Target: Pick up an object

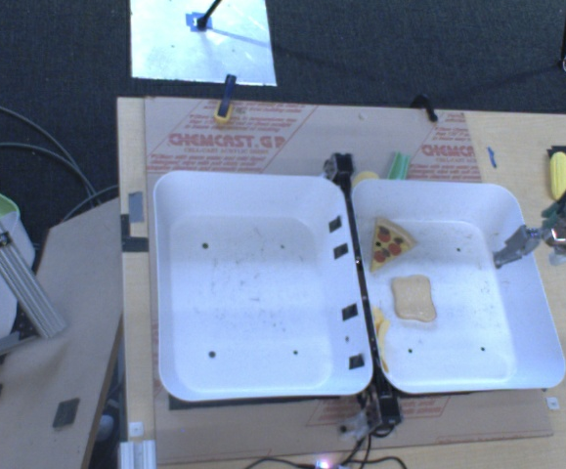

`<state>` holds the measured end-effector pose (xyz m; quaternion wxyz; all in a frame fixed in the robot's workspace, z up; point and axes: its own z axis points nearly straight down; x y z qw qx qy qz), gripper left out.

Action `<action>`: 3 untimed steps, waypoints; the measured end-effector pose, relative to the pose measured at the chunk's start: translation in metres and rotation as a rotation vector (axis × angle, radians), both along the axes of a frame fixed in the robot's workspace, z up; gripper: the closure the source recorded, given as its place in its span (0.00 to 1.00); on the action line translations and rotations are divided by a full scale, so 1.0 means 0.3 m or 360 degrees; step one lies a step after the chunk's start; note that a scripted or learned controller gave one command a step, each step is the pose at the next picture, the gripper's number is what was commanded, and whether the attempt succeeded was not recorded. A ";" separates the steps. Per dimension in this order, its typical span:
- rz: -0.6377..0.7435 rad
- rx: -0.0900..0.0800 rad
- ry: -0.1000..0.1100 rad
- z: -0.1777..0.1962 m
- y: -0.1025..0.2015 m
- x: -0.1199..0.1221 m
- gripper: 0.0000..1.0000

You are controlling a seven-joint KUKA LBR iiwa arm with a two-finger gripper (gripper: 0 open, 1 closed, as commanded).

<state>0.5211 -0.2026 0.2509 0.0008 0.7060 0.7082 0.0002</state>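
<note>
Wooden bench (pixel 263 130) with 2 white bins, claw (pixel 510 247) at right bin's (pixel 517 360) edge, grip state unclear, pizza slice (pixel 391 241) and toast (pixel 413 298) to its left.

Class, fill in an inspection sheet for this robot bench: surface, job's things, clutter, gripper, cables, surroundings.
Surface: wooden bench bearing left bin and right bin.
Job's things: pizza slice toy and toast slice toy in right bin.
Clutter: yellow item on bench, right of bins.
Gripper: gripper over right bin's right edge, holding nothing visible.
Cables: black cables on floor, left.
Surroundings: dark carpet, metal plate.
</note>
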 end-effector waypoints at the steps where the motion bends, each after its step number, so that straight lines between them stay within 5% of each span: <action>1: -0.0003 0.0006 0.0009 -0.578 0.119 -0.121 0.00; 2: -0.0002 0.0001 -0.0004 -0.520 0.111 -0.110 1.00; 3: 0.0010 0.0006 0.0001 -0.556 0.345 -0.112 1.00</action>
